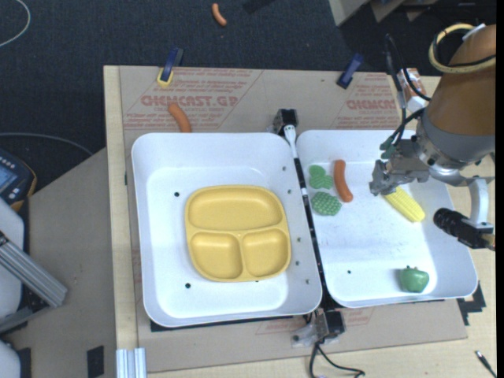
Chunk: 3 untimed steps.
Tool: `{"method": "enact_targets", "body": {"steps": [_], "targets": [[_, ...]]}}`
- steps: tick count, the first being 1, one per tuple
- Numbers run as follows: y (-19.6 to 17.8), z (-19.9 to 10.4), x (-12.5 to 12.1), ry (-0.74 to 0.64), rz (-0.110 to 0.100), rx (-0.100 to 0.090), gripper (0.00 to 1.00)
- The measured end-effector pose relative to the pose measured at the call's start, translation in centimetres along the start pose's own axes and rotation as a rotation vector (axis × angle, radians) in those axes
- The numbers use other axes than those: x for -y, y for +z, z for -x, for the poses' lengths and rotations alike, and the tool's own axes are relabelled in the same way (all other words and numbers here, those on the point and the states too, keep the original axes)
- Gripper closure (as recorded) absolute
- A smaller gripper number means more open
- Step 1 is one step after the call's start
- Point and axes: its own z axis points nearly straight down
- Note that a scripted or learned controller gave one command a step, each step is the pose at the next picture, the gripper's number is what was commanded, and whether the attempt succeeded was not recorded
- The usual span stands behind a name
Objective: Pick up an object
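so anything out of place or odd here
Yes: two orange sausage-like pieces lie outside the bins, one on the cardboard above the left bin, one on the dark floor beyond the bench.

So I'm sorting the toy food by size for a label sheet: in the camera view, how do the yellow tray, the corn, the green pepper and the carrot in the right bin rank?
Largest to smallest as they look:
1. yellow tray, by far
2. corn
3. green pepper and carrot: too alike to rank; the carrot is longer, the pepper bulkier.
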Motion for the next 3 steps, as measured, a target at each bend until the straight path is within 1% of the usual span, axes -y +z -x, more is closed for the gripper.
{"method": "enact_targets", "body": {"steps": [1,2,3], "targets": [[-0.5,-1.1,-0.3,-0.002,0.007,0.003,1.0],[-0.5,-1.0,-0.6,0.0,0.007,0.003,1.0],[1.2,-0.3,-1.0,0.001,0.002,0.002,1.0]]}}
